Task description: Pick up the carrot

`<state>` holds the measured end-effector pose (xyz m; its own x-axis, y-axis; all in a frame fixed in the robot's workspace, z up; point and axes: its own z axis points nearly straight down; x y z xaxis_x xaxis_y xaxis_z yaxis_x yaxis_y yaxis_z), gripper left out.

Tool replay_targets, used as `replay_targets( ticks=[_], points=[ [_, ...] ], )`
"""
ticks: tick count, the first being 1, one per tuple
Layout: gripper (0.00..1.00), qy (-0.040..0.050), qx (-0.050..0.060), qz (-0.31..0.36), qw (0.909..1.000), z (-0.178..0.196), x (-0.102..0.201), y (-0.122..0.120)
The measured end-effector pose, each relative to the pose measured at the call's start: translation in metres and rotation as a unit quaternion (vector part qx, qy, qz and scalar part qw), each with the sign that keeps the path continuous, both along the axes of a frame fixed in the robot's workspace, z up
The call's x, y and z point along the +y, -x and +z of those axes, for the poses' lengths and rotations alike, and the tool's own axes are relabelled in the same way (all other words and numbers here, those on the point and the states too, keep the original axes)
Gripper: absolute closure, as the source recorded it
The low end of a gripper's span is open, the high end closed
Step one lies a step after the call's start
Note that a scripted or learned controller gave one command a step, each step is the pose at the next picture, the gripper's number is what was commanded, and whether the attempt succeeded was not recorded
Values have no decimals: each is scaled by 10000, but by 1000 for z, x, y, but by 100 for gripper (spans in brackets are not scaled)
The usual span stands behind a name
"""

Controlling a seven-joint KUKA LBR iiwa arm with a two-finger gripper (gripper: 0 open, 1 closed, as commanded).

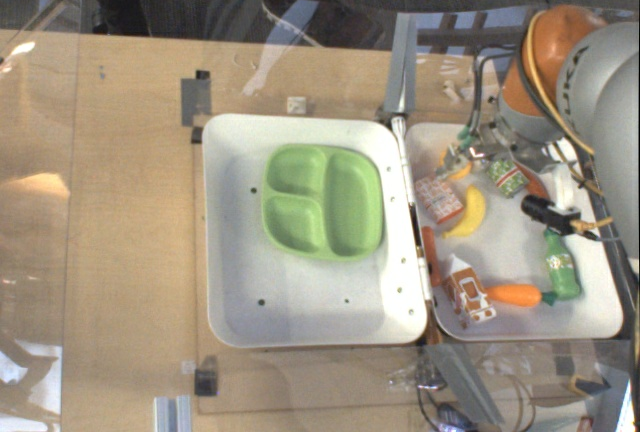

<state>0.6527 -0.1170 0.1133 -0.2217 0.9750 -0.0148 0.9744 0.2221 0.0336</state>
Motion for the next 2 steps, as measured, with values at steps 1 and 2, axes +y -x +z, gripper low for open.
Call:
replay_targets(
  ticks=[1,2],
  points=[
    [100,-47,140,-846,9963,94,48,-18],
    [100,-30,147,363,9992,73,109,31]
  ],
)
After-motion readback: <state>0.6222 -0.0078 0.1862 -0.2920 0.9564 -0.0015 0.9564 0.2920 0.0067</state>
